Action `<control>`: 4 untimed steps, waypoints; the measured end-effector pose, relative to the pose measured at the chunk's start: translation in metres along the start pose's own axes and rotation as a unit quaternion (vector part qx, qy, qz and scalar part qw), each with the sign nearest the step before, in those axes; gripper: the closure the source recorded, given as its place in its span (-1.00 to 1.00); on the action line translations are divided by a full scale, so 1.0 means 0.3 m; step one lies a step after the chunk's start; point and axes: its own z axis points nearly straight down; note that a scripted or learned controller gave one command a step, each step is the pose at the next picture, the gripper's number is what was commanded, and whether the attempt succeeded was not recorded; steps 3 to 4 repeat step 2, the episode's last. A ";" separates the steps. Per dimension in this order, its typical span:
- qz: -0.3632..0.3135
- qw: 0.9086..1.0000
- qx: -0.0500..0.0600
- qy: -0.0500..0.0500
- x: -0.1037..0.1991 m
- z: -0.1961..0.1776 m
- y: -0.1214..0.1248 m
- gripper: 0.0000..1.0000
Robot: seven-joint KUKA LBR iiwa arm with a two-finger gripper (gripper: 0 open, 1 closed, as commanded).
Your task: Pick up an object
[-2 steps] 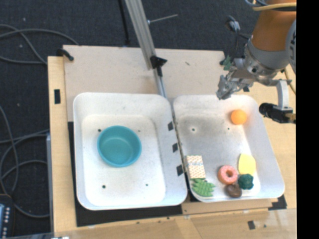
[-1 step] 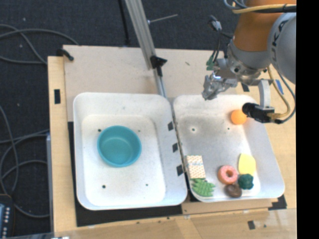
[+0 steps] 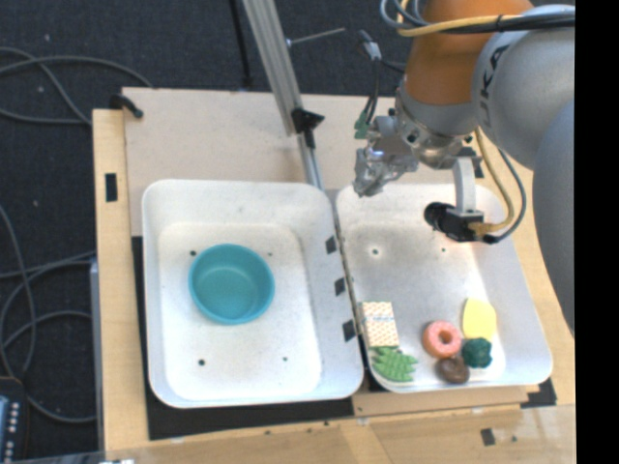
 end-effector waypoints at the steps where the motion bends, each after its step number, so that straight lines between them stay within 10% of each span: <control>1: 0.000 1.000 0.001 0.000 0.154 0.060 0.022 1.00; 4: 0.000 1.000 -0.002 0.000 0.299 0.084 0.037 1.00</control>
